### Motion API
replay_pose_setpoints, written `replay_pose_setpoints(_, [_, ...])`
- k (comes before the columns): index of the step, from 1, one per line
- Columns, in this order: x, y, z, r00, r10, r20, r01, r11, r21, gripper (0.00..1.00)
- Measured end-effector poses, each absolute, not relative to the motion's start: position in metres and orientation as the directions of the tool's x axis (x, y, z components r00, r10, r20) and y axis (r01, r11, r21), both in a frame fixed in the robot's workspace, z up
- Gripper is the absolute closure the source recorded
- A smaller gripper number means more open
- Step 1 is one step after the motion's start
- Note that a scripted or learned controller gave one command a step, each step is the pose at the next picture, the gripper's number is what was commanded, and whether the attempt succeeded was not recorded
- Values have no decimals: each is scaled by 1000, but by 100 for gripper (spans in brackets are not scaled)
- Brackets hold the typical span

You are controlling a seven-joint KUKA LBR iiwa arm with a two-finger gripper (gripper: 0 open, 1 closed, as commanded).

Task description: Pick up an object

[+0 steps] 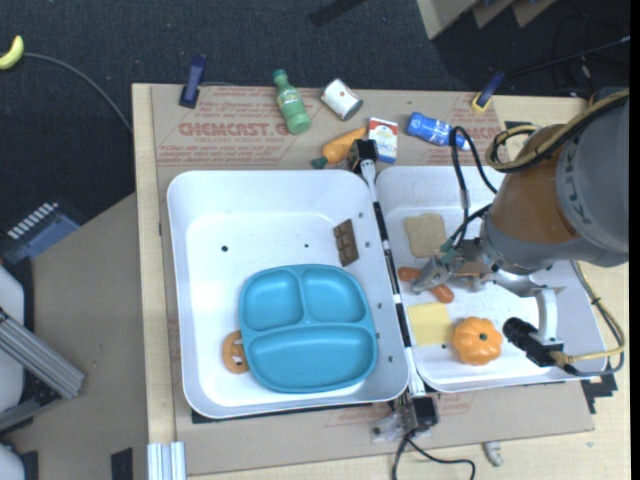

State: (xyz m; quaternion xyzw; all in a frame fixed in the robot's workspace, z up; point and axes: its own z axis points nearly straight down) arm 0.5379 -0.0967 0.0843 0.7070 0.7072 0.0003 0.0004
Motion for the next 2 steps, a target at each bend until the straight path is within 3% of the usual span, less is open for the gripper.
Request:
replay_pose_setpoints(1, [538,-97,94,1,1000,-1,1000,-1,2,100])
replay_pose_setpoints(2, [576,-40,185,-1,1000,1,1000,1,1,100])
